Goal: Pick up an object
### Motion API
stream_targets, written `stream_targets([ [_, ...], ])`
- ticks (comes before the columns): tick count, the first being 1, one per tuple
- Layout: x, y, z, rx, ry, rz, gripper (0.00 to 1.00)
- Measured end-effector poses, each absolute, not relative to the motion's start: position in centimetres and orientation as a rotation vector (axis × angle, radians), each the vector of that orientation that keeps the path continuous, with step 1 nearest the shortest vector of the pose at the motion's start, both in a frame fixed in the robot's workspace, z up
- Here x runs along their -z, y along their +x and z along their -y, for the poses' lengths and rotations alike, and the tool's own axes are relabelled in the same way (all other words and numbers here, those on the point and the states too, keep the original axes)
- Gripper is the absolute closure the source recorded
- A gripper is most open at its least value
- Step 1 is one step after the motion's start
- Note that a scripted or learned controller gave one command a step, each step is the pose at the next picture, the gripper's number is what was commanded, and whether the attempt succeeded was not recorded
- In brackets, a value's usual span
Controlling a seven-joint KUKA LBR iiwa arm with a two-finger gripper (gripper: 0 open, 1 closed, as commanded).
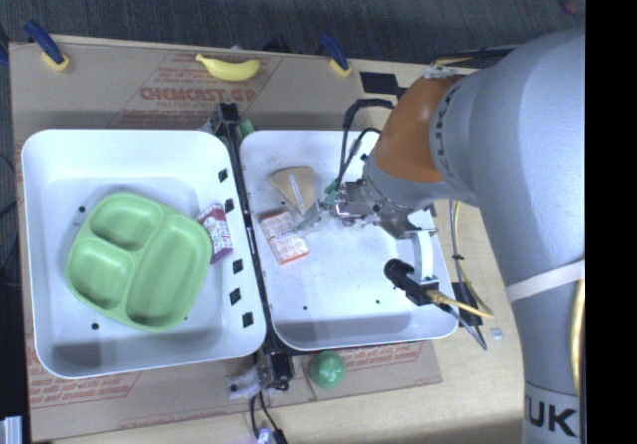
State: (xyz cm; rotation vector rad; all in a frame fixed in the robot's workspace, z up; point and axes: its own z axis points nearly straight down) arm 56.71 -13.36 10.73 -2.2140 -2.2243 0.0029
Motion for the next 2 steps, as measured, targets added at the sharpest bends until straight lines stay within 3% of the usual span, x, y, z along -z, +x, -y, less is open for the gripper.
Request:
stream_targets([
  [1, -9.2, 61.9, 18.7, -0.001, -2.216, 2.225, 0.0],
  [2, -10.2, 61.9, 18.6, -0.001, -2.209, 2.231, 1.0],
])
